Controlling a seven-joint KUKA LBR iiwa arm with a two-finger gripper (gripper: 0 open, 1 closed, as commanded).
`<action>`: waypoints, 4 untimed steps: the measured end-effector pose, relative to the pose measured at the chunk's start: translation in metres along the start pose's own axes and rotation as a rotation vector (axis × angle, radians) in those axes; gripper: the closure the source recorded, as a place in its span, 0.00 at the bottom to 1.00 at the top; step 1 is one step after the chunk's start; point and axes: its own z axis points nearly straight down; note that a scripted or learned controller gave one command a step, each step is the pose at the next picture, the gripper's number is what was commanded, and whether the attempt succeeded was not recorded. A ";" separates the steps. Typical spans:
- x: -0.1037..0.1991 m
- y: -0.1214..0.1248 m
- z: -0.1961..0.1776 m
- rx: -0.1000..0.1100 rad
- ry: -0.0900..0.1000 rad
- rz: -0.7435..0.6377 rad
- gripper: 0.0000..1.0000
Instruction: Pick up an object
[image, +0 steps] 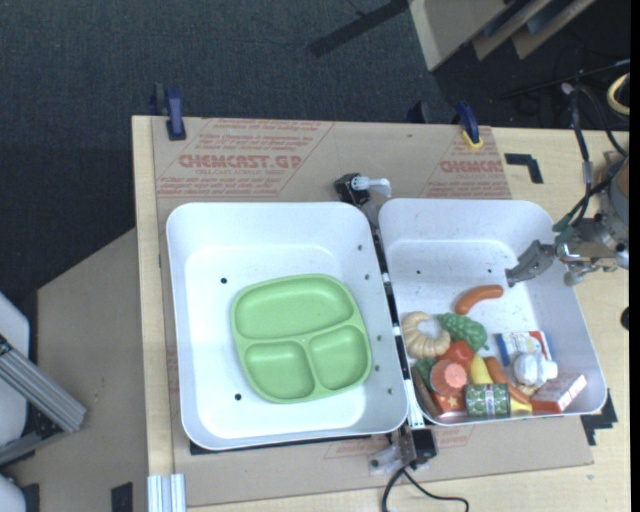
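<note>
Two white bins are sitting side by side on the bench, which is covered by brown board. The left bin is holding a green divided plate with three compartments, lying flat near the bin's middle. The right bin is carrying a pile of toy food crowded into its near half: an orange sausage lying loose toward the middle, a beige ring-shaped pastry against the left wall, a green leafy piece touching it, a red tomato-like piece, a green patterned can at the near edge, a yellow piece just behind it, a white-and-blue package toward the right wall, and a red-and-white box in the near right corner. The items are touching and overlapping, so each one is being crowded by its neighbours; only the sausage is lying fairly free.

Red print on the board is reading "CHEMCAST G.P." at the far left and again, partly cut off, at the far right. Blue clamps are gripping the bench's far edge; a small black-and-white device is sitting between the bins at the far side.

My arm is reaching in from the right, wrist over the right bin's right rim. My jaws are hanging above the bin's far right area, empty, well apart from the pile; whether they are apart or together I cannot tell.
</note>
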 end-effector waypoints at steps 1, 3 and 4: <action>0.040 0.013 0.072 0.008 0.004 -0.004 0.00; 0.054 0.022 0.145 -0.003 -0.001 0.001 1.00; 0.054 0.022 0.145 -0.002 -0.001 0.001 0.00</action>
